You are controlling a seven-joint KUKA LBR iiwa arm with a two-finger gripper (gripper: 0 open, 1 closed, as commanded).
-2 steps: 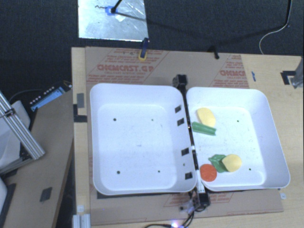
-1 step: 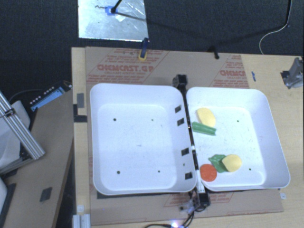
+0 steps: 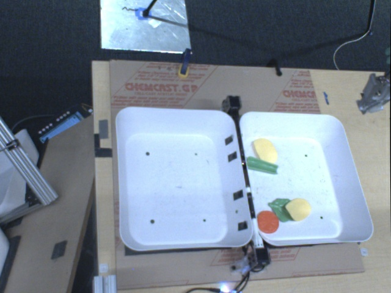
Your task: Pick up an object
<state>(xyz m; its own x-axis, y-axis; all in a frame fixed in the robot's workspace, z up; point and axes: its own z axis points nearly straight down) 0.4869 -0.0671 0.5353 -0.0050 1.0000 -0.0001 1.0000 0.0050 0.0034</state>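
Observation:
The right bin point(image 3: 342, 163) holds several small objects along its left side. A pale yellow piece point(image 3: 264, 149) lies nearest the far wall, with a green stick point(image 3: 261, 165) just below it. Nearer the front wall, a yellow rounded piece point(image 3: 299, 209) touches a green piece point(image 3: 280, 206), and a red disc point(image 3: 267, 222) lies beside them near the front left corner. My gripper point(image 3: 374, 94) appears as a grey metal shape at the right edge of the view, outside the bin beyond its far right corner and well away from every object.
The left bin point(image 3: 128, 182) sits beside the right one, joined by a black clipped divider point(image 3: 244, 182). Both rest on a cardboard sheet point(image 3: 201, 84). A shiny metal plate point(image 3: 145, 16) lies beyond the bench. An aluminium rail point(image 3: 24, 170) stands at the left.

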